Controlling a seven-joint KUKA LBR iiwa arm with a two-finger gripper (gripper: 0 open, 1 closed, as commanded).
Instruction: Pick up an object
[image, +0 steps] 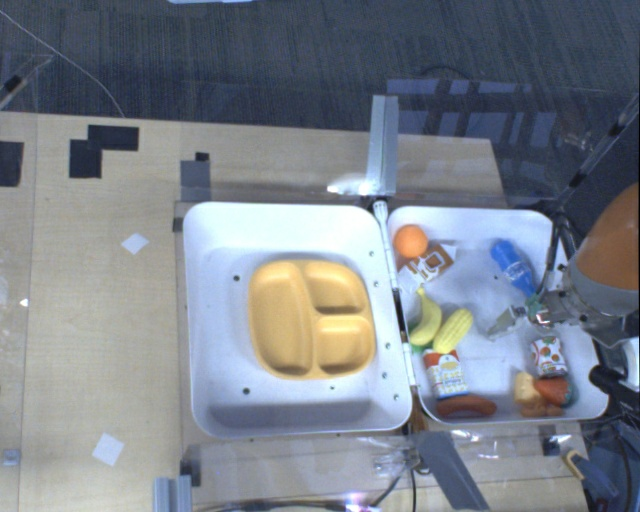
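- Over the right-hand white plastic bin (470, 222), near the desk's right edge, the grey arm with its orange band (612, 250) reaches in, and its pincer (522, 318) hangs low above a bare patch of the bin floor; whether its fingers are apart or together I cannot tell from this slant.
- Nothing appears between the fingers, so I judge the pick not yet made.
- Nearest candidates: the blue crumpled packet (512, 264) just toward the bin's far edge, and the small red-and-white carton (547, 355) just toward its near edge.
- Either looks like a fair target, since each lies apart from its neighbours; the carton's flat sides should seat better between two fingers.
- Along the bin's left wall the yellow banana (427, 320) and the yellow corn cob (452, 328) touch, with the orange ball (409, 241) and a brown-and-white box (433, 263) beyond them; a grasp there risks nudging a neighbour.
- The red sausage (465, 406) lies against the near wall, leaving little room for a finger.
- The yellow divided tray (308, 318) sits in the left-hand white bin (215, 300), well apart from the arm.
- Advice: centre over one item, descend straight, close gently.
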